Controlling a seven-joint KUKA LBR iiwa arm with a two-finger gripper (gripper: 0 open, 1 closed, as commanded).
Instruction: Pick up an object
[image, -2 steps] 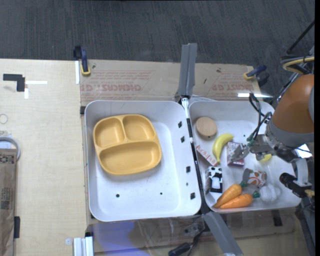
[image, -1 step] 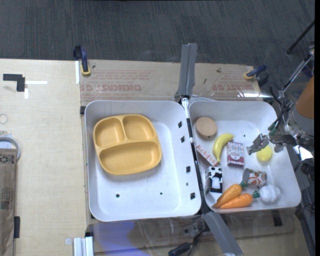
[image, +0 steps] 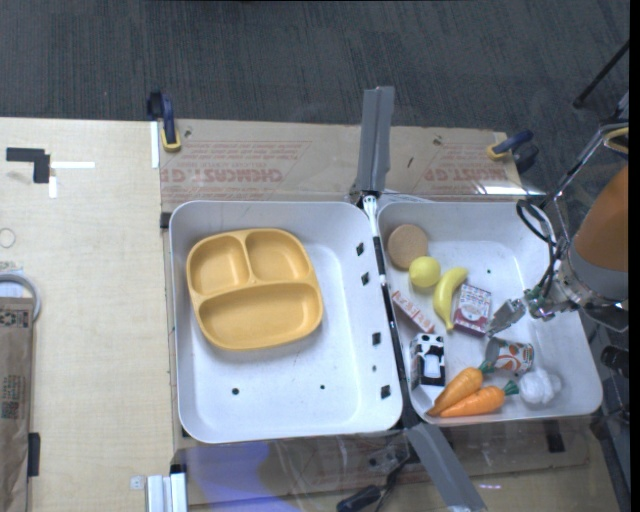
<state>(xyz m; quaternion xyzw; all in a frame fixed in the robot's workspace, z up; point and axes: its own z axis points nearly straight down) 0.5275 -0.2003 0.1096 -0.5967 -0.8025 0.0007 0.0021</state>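
Camera view gave me the gripper (image: 503, 325) low in the right bin (image: 560, 405), metal fingers spread, gripping nothing. Beside it lay a glossy banana (image: 449, 291), carrots (image: 468, 394) and a divided yellow plate (image: 255, 288).

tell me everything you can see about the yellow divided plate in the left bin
The yellow plate is a rounded-square dish, apparently matte plastic, with three compartments: two small ones at the far side, one wide one nearer the camera. It lies flat and slightly rotated in the far-left part of the left bin, nothing in it or touching it.
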